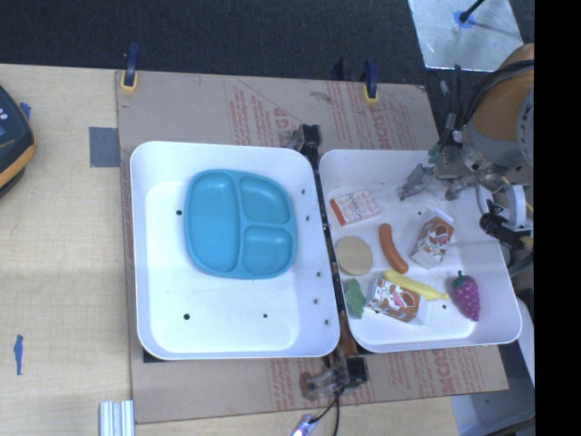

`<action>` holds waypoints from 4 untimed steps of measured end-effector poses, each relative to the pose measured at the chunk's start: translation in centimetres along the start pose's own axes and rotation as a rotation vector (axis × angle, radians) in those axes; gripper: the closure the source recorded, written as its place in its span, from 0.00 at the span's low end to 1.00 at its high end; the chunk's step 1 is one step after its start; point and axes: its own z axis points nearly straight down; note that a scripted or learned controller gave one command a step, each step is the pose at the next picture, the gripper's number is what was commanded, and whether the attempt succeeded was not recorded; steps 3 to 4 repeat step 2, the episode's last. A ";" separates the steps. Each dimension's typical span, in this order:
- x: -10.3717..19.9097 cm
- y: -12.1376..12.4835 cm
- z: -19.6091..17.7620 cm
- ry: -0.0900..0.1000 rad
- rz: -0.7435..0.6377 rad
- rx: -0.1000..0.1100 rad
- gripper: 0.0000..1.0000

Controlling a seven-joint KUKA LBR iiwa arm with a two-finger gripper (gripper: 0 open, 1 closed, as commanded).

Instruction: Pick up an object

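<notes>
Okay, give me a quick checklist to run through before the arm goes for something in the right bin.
1. Gripper over the right bin, near its top edge: ok.
2. Nothing between the fingers: ok.
3. Fingers spread: ok.
4. Sausage lies apart from its neighbours: ok.
5. Banana lies on the packet, a crowded pick: not ok.
6. Gripper height above the bin floor: cannot tell.

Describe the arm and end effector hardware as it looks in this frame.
The arm shows a rounded orange section beside a pale grey housing at the frame's right. Thin dark cables run down to the gripper, a grey metal assembly with slim splayed linkages. A dark bracket and a white part sit at its right.
</notes>
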 end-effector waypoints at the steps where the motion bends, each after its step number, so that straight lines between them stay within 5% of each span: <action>1: 6.4 -5.6 -7.3 0.000 -0.001 0.004 0.00; 2: 11.3 -8.2 0.3 0.000 -0.001 0.006 0.00; 4: 11.3 -8.2 0.3 0.000 -0.001 0.006 0.00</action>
